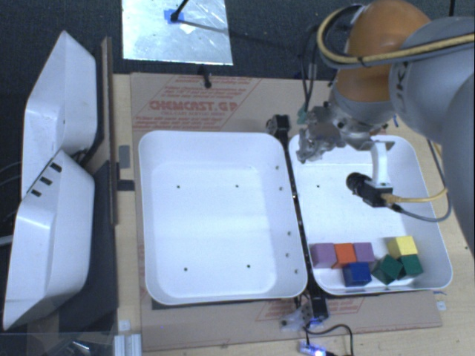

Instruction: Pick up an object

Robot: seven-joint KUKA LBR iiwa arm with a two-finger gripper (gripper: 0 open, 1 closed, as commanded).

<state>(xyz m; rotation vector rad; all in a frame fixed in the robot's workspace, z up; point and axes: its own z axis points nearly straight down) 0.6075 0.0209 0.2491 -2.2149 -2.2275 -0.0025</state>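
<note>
Several small blocks lie along the near edge of the right bin point(434, 221): a mauve one point(323, 254), an orange one point(345, 254), a lilac one point(364, 251), a blue one point(357, 273), a dark green one point(387, 269), a yellow one point(404, 246) and a green one point(413, 265). My gripper point(306, 153) hangs over the far left corner of the right bin, well away from the blocks. No block is at the gripper.
The left bin point(215, 143) sits beside the right one, separated by a dark divider point(297, 213). A black cylinder point(365, 186) with a yellow cable juts from the wrist over the right bin. White housings point(52, 199) stand at the far left. A shiny plate point(177, 21) lies beyond the bins.
</note>
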